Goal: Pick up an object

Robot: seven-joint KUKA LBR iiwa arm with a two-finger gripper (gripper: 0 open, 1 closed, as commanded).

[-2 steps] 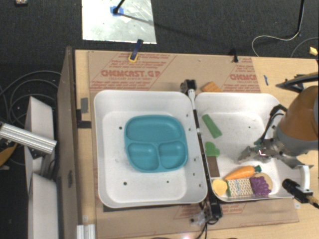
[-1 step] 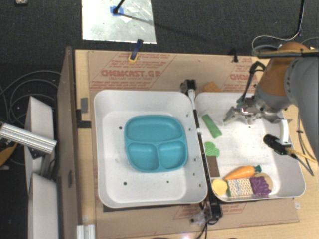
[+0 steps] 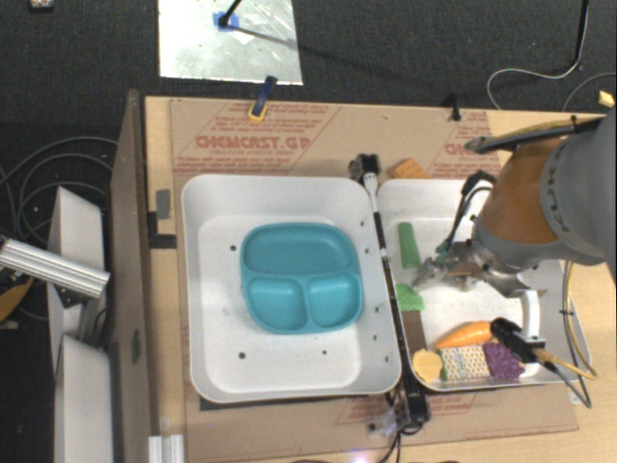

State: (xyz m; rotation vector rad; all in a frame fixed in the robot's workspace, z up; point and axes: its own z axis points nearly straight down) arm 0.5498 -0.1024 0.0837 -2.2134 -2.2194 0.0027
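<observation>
— Where is something to be picked up?
— A green stick [image 3: 409,244] is seen lying in the right bin [image 3: 439,193], near its left wall.
— And the hand [image 3: 431,270]?
— It is lowered just right of the stick; its grip cannot be told. A blue tray [image 3: 301,276] sits in the left bin [image 3: 217,205].

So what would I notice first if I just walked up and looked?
Probably the bright blue divided plate, alone in the left bin. Next, the big grey and orange robot arm reaching in from the right over the right bin, where a carrot and green pieces lie.
</observation>
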